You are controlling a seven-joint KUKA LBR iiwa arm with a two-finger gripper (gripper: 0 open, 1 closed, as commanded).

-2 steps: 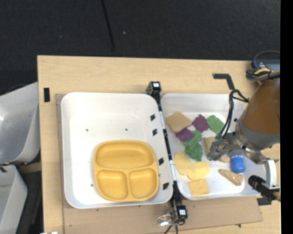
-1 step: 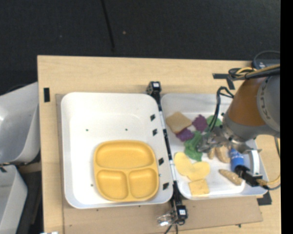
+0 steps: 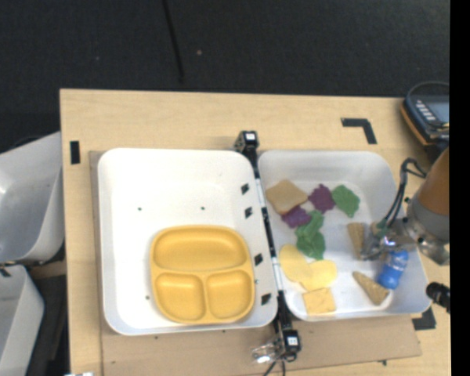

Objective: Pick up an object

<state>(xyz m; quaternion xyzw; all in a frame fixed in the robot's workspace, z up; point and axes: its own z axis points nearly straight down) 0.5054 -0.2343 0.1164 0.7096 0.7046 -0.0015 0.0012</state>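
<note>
Item: blue bottle (image 3: 392, 270), right bin (image 3: 329, 163) | likely light, stiff, slick | grasp: mid-body | gripper (image 3: 378, 245) just beside; finger state unclear

1. The arm (image 3: 433, 190) is cut off at the right edge beside the right bin (image 3: 376, 163).
2. The gripper (image 3: 378, 245) is blurred; its fingertips are too small to tell.
3. A device (image 3: 428, 116) beyond that bin is cut by the edge.
</note>
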